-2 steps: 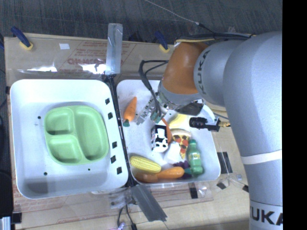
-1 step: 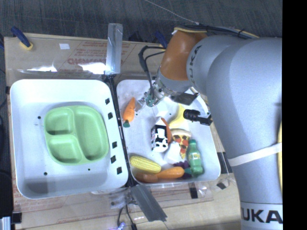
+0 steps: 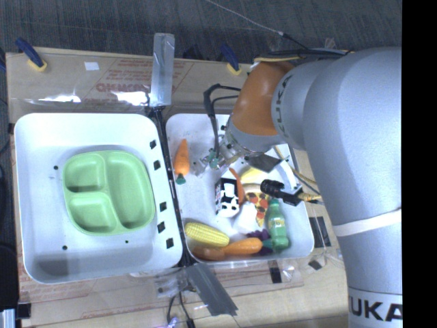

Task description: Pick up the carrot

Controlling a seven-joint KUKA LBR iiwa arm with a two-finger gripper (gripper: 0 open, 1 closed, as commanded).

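1. Bench (image 3: 89, 67) carries two white bins side by side; arm (image 3: 341, 135) reaches over the right bin (image 3: 194, 125).
2. Left bin (image 3: 34, 183) holds a green divided plate (image 3: 108, 191).
3. Gripper (image 3: 210, 160) low in the right bin; jaw state cannot be told.
4. Carrot (image 3: 181, 158) lies just left of the jaws, near the bin wall, apart from them.
5. Corn cob (image 3: 206, 234) and green bottle (image 3: 276, 227) lie below the jaws.

The grey KUKA arm (image 3: 348, 149) reaches in from the right, its orange band (image 3: 256, 104) bent downward and leftward, the pincer (image 3: 208, 161) pointing left.
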